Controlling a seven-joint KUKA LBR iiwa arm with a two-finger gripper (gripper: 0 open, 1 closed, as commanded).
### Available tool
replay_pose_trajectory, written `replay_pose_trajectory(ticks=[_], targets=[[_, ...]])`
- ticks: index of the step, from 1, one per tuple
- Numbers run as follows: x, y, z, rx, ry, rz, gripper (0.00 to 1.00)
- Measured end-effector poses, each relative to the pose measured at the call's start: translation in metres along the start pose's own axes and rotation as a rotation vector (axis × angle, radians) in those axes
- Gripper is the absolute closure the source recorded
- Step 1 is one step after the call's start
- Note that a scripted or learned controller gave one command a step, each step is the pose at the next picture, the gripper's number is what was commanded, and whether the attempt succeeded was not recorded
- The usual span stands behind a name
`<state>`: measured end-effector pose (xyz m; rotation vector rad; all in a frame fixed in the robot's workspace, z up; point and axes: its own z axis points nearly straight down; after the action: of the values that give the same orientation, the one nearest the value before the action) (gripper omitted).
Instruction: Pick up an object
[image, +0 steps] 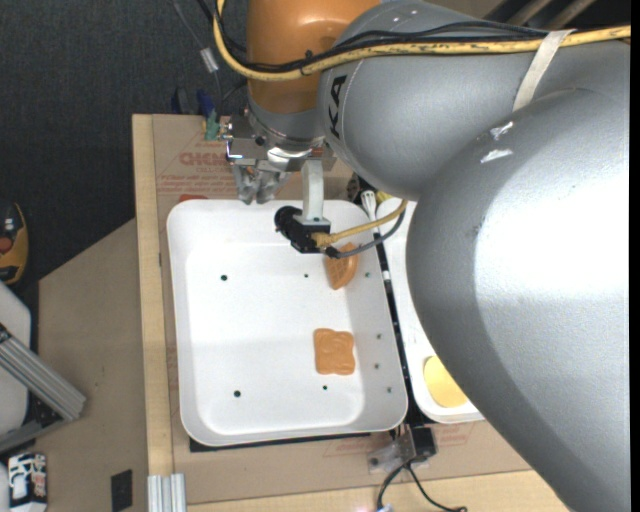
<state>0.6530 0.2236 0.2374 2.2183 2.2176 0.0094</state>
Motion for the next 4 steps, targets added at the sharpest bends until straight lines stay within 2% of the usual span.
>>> replay_pose_trajectory(ticks=[1, 2, 3, 4], targets=[[0.001, -0.097, 0.053, 0.022, -0.003, -0.001, 1.0], [0.0, -0.144, 0.103, 0.02, -0.003, 0.0, 1.0], [0.002, -0.165, -0.084, -0.008, 0.009, -0.004, 1.0], [0.001, -0.171, -0.214, -0.009, 0.008, -0.003, 1.0]])
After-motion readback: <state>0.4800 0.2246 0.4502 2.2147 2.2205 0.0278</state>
